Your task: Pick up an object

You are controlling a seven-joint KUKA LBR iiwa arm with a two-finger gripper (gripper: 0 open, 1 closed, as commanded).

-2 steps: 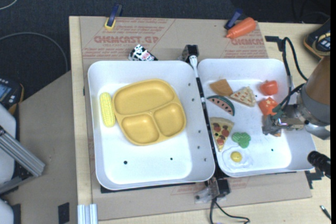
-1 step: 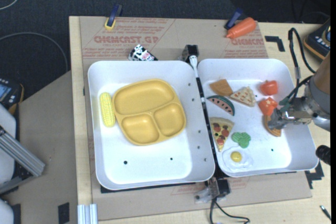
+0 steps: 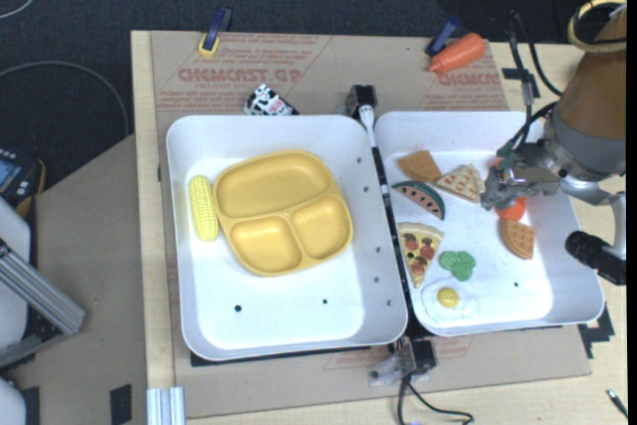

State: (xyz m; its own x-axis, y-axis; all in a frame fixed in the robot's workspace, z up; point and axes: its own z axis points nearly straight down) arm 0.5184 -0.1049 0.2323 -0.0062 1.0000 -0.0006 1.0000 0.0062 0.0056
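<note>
Camera view: we see the gripper low in the right bin, apparently pinching a small red toy, which we judge light, rigid and slippery, best held across its middle.

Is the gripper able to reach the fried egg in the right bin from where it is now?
Probably yes. The gripper hangs over the same bin, and the egg lies flat near the front wall. Only the broccoli is close beside it; nothing lies on top of it.
</note>
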